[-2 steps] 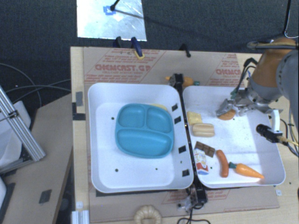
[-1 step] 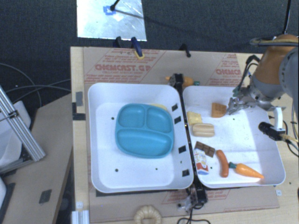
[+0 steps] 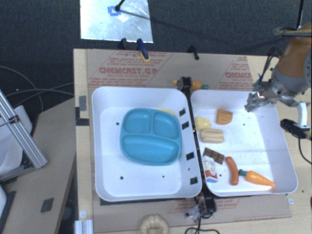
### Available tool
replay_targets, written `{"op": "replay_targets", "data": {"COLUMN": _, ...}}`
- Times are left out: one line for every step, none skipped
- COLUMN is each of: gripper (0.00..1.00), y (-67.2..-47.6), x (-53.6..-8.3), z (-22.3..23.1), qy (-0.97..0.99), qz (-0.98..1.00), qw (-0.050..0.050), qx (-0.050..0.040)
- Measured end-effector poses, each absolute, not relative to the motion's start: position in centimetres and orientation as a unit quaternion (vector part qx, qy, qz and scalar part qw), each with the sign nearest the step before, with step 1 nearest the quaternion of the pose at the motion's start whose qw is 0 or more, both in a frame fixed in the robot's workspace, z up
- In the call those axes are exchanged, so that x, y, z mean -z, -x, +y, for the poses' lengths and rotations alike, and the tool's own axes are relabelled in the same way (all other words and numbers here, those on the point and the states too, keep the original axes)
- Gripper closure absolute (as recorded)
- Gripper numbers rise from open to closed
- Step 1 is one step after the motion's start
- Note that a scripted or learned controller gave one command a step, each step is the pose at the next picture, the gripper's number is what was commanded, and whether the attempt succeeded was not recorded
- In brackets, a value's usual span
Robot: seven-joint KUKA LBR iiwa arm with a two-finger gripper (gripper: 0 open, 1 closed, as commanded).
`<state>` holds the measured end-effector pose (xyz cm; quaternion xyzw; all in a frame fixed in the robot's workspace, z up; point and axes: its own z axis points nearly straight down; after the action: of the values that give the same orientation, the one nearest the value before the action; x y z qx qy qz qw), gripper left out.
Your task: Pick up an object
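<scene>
Left bin [image 3: 105, 145] has a blue divided plate [image 3: 150, 135]. Right bin [image 3: 278, 150] holds a bread roll [image 3: 212, 136], carrot [image 3: 258, 179], sausage [image 3: 232, 170] and an orange chunk [image 3: 224, 116]. End effector [image 3: 254, 101] hangs over the right bin's far right corner, nothing in it; can't tell how open.

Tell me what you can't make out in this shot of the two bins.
- Gripper: camera view, too small and blurred to tell whether it is open or shut.
- Arm: cut off by the right edge.
- Yellow item behind the blue plate: mostly hidden by the plate.
- Wrapper print: too small to read.
</scene>
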<state>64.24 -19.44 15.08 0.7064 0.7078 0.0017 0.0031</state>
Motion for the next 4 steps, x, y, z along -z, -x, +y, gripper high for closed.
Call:
{"op": "replay_targets", "data": {"gripper": 1.00, "y": -64.2, "x": -19.7, "z": -19.9, "qy": -0.707, "qz": 0.708, "qw": 0.003, "qx": -0.0017}}
{"op": "replay_targets", "data": {"gripper": 1.00, "y": -64.4, "x": -22.7, "z": -19.9, "qy": -0.706, "qz": 0.709, "qw": 0.003, "qx": -0.0016}}
{"op": "replay_targets", "data": {"gripper": 1.00, "y": -63.0, "x": -22.0, "z": -15.3, "qy": -0.704, "qz": 0.710, "qw": 0.000, "qx": -0.0007}}
{"op": "replay_targets", "data": {"gripper": 1.00, "y": -62.9, "x": -22.0, "z": -9.3, "qy": -0.703, "qz": 0.711, "qw": 0.000, "qx": -0.0013}}
